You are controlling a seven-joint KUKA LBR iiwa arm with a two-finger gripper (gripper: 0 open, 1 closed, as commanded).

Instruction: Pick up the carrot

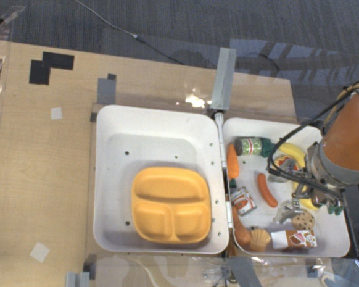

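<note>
No text is reading clearly anywhere. The green bottle (252,145) in the right bin (343,244) is showing a white and red label, the small can (242,201) is wearing a red and white wrapper, and the brown packet (295,239) is carrying white patches, but all lettering is appearing too small and blurred.

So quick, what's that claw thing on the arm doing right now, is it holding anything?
Tool: over the right bin, near the cookie; open or closed cannot be told. The carrot lies apart by the bin's left wall.
</note>
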